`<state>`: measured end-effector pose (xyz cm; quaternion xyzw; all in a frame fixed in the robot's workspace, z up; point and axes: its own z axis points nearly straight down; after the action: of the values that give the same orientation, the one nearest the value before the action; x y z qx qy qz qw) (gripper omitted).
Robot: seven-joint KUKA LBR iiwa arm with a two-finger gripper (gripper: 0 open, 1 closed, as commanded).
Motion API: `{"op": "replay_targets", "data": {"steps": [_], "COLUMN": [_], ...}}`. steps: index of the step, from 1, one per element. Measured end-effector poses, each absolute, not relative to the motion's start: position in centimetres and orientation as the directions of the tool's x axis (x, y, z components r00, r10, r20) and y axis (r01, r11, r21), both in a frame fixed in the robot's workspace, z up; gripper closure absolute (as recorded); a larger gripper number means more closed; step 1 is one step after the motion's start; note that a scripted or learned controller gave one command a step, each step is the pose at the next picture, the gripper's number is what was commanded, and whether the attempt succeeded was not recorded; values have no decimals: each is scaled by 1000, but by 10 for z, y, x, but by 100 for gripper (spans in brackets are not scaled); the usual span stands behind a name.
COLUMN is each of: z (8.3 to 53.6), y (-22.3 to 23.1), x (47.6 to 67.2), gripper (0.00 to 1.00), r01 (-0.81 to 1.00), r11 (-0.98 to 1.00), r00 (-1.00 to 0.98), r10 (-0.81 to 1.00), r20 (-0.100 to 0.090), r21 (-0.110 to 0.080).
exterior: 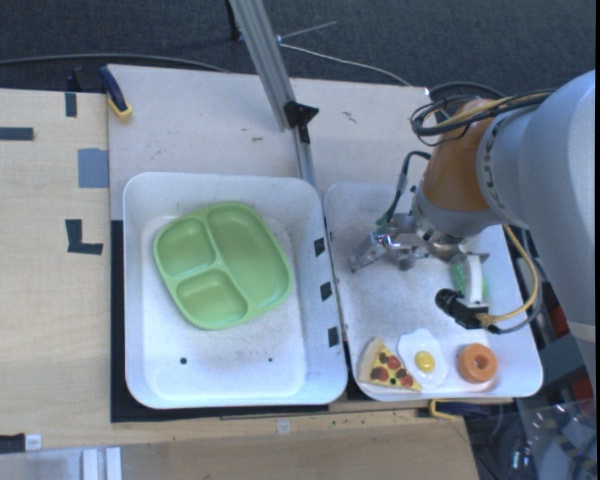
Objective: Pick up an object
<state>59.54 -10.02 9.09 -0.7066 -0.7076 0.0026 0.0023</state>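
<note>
My gripper [382, 252] hangs low over the upper middle of the right bin [380, 308], above bare bin floor with nothing seen in it. A toy pizza slice [385, 365], a fried egg [421, 356] and an orange donut [477, 363] lie in a row along this bin's front edge, well below the gripper. A small green and white object [472, 276] lies to the gripper's right, partly under the arm's cables. The grey arm with its orange band [455, 173] covers the bin's upper right.
The left bin [230, 363] holds a green divided plate [222, 263] in its upper half. A slanted metal pole [270, 58] runs down to the gap between the bins. A blue and yellow clamp [115, 93] sits at the bench's back left.
</note>
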Motion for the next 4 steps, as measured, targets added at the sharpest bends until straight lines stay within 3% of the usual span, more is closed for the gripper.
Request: {"op": "replay_targets", "data": {"steps": [1, 3, 4], "z": [104, 220, 238], "y": [-99, -102, -102], "x": [597, 614, 614], "gripper": [100, 100, 100], "r01": [1000, 1000, 1000], "r11": [4, 1, 1], "r00": [-4, -1, -1], "r10": [1000, 1000, 1000], "r20": [1, -1, 0], "r21": [-4, 5, 1]}}
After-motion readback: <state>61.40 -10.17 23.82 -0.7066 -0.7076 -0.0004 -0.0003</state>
